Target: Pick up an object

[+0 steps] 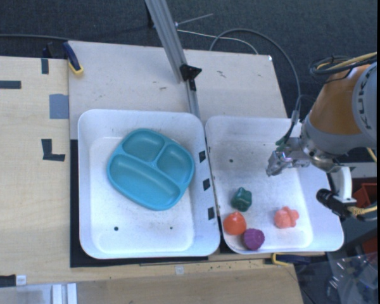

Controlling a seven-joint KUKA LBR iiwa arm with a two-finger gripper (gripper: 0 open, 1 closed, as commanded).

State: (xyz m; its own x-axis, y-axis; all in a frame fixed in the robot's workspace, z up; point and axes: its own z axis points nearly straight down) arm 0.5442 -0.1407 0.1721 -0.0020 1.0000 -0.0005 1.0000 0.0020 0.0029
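Note:
Four small objects lie in the right bin (253,135): a dark green one (242,199), an orange-red one (235,223), a purple one (253,238) and a salmon-pink one (286,217). They cluster in the bin's near half. My gripper (277,164) hangs over the bin's right side, up and to the right of the green object and above the pink one. Nothing shows between its fingers.
The left bin (92,170) holds a teal divided plate (151,168). A slanted metal rail (171,40) runs from the top down to the seam between the bins. Cables loop over the bench behind the right bin.

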